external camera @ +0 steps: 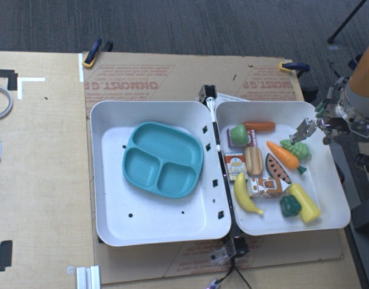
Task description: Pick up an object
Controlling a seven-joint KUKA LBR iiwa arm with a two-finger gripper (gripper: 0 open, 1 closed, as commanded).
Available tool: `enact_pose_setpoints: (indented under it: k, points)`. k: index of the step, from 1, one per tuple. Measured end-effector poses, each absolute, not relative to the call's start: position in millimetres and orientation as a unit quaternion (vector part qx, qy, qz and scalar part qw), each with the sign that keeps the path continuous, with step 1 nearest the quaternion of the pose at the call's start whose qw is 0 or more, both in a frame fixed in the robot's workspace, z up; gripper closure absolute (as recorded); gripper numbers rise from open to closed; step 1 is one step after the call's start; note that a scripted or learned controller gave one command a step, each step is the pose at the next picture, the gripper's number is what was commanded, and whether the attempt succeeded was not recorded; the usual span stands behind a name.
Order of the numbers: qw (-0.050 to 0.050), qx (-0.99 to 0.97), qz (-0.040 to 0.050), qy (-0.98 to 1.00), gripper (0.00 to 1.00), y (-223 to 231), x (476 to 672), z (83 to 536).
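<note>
floor: you saw dark grey carpet (pixel 190 17) across the top | surface: you had a pale wooden surface (pixel 40 179) under a printed cardboard sheet (pixel 142 80), clamped at its far corners | light: even, soft

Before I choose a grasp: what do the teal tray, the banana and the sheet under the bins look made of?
Teal tray: likely moulded plastic, going by its even colour, rounded compartments and soft sheen.
Banana: probably a toy of smooth plastic, uniformly yellow and slightly glossy; hard or soft, unclear.
Sheet under the bins: corrugated cardboard, matte brown with red print.
</note>
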State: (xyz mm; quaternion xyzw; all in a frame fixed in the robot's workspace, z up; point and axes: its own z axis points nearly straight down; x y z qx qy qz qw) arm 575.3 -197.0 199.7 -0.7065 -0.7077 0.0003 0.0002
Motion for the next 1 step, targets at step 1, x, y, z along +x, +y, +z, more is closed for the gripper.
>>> enact_pose_setpoints:
  k: [1]
  points:
    - [0.0,-0.657,0.0001,-0.754,0.0,-171.3,562.7,92.3]
